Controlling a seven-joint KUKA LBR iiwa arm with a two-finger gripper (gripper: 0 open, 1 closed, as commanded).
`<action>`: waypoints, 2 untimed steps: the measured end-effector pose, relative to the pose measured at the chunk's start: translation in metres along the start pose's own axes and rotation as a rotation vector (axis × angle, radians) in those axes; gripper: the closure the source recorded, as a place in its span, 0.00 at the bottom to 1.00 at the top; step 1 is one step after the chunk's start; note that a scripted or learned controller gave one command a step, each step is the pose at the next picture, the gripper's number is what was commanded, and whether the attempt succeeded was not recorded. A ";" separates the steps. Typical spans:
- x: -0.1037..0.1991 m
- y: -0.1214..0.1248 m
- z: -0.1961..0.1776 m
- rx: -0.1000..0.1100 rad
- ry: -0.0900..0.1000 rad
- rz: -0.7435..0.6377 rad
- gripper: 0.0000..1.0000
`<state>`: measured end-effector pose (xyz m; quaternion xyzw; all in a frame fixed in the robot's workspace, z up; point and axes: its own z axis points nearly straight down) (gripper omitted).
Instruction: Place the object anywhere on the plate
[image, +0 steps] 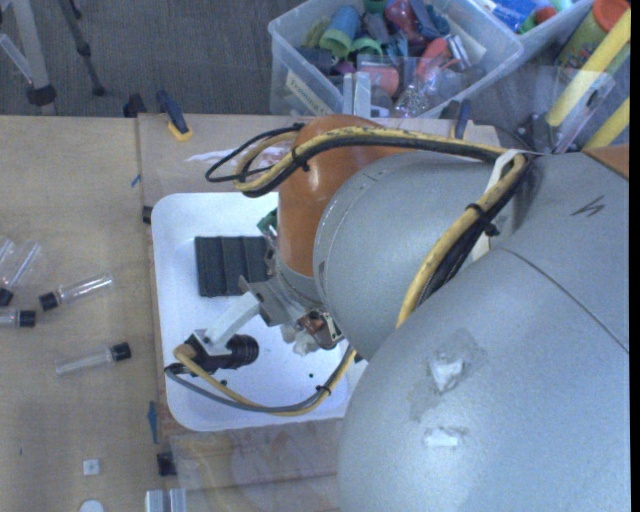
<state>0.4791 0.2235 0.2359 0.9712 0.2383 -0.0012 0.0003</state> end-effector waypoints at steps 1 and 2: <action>0.033 0.015 -0.134 0.000 -0.001 -0.444 1.00; 0.000 -0.002 0.000 0.003 -0.005 -0.211 1.00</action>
